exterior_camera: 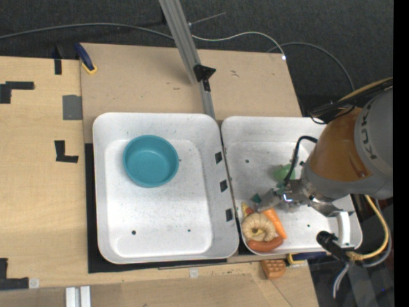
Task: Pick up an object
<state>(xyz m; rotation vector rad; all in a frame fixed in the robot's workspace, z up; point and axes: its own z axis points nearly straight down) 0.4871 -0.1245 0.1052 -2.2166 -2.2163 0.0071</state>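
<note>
Camera view: tool low in right bin, near carrot

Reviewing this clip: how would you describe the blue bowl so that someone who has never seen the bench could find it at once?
Look at the left white bin of the two set side by side. In its upper left part sits the teal-blue bowl, round and open side up. It stands alone there, while the orange and cream-coloured items lie clustered in the right bin, near the arm.
</note>
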